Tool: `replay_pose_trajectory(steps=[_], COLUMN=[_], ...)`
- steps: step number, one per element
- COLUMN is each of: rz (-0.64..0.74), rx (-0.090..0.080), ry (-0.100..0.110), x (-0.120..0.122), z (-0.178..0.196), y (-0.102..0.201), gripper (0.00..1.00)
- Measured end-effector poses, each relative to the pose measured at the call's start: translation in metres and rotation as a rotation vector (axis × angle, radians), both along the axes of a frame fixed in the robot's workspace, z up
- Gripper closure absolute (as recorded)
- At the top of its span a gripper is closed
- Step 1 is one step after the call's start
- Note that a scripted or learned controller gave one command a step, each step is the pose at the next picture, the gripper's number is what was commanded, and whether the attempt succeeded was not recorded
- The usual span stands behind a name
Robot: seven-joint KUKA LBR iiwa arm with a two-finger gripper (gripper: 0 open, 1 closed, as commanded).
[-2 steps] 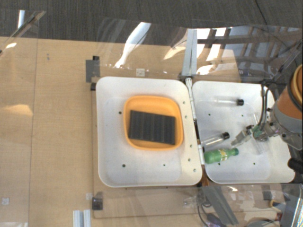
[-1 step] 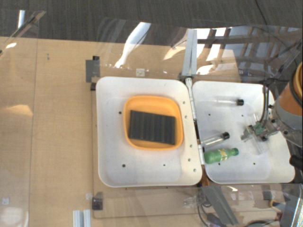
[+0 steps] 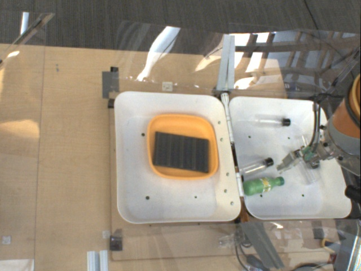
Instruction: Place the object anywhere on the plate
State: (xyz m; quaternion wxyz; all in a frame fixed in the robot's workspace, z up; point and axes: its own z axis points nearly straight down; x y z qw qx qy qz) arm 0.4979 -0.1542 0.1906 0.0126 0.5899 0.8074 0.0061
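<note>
An orange plate [image 3: 181, 126] sits in the left bin [image 3: 132, 168], and a dark ridged rectangular slab [image 3: 181, 152] lies flat on it. In the right bin [image 3: 333, 205] lie a green bottle [image 3: 263, 184] on its side near the front left, a clear tube with a black cap [image 3: 256, 166] just above it, and another clear black-capped tube [image 3: 271, 120] near the back. My gripper [image 3: 298, 157] hangs low over the middle of the right bin, just right of the nearer tube and up-right of the green bottle. Nothing is seen held in it.
A raised divider [image 3: 230, 145] separates the two bins. A small clear item [image 3: 310, 175] lies just below the gripper. The grey arm with its orange band [image 3: 344, 123] comes in over the right bin's right side. Clear plastic panels stand behind the bins.
</note>
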Motion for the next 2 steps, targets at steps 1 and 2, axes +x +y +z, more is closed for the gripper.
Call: replay_pose_trajectory(steps=[1, 2], rz=[0.005, 0.004], rx=[-0.001, -0.001], ry=[-0.007, -0.007], x=[0.0030, 0.0029], z=[0.0111, 0.0110], y=[0.0009, 0.0008], gripper=[1.00, 0.00])
